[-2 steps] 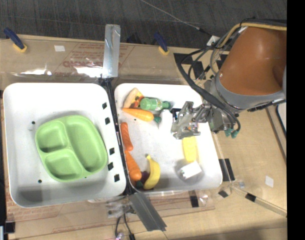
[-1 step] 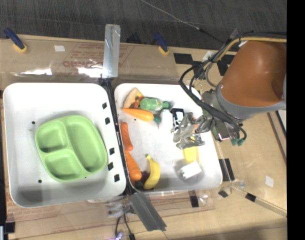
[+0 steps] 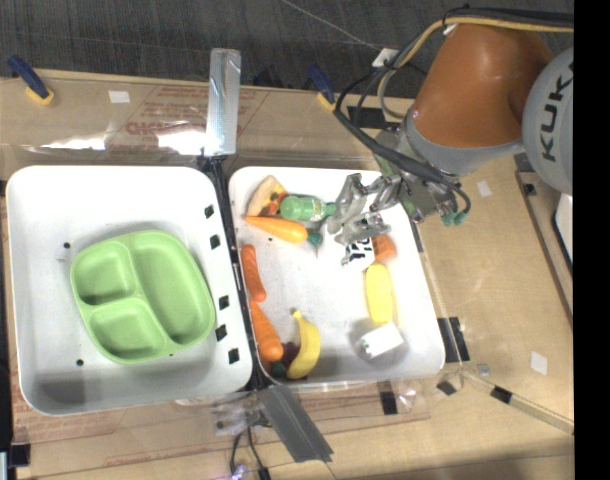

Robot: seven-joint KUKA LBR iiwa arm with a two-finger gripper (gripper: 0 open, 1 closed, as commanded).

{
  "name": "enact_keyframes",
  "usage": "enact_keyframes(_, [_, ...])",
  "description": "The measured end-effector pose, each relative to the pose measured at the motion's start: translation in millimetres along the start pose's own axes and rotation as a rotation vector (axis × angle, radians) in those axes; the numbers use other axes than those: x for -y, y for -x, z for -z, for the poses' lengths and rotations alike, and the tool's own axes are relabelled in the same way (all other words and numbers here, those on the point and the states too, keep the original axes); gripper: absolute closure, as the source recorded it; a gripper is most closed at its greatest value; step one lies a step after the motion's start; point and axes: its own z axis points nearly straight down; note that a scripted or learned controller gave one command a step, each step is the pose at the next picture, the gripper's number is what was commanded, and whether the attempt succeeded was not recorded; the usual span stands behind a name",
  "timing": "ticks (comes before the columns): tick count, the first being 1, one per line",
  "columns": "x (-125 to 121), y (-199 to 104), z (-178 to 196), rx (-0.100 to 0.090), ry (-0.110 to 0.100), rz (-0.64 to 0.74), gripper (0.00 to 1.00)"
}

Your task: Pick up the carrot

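An orange carrot (image 3: 276,230) lies on its side near the back left of the right bin (image 3: 425,298), its tip pointing left. Two more long orange carrot-like pieces rest along that bin's left wall, one (image 3: 251,272) mid-way and one (image 3: 268,336) nearer the front. My gripper (image 3: 351,216) hangs low over the back of the right bin, just right of the carrot and apart from it. Nothing shows between the gripper and the carrot except a small teal bit (image 3: 314,238).
Close around the gripper are a green bottle-like toy (image 3: 302,208), a wedge-shaped toy (image 3: 265,194), a black-and-white piece (image 3: 357,252) and a small orange item (image 3: 385,248). Farther forward lie a yellow block (image 3: 380,293), a white block (image 3: 380,341) and a banana (image 3: 305,346). A green divided plate (image 3: 140,293) sits in the left bin (image 3: 25,228).
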Motion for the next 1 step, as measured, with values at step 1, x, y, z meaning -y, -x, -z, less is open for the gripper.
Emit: enact_keyframes(1, [-56.7, -67.9, -4.8, -0.001, 0.001, 0.166, 1.0])
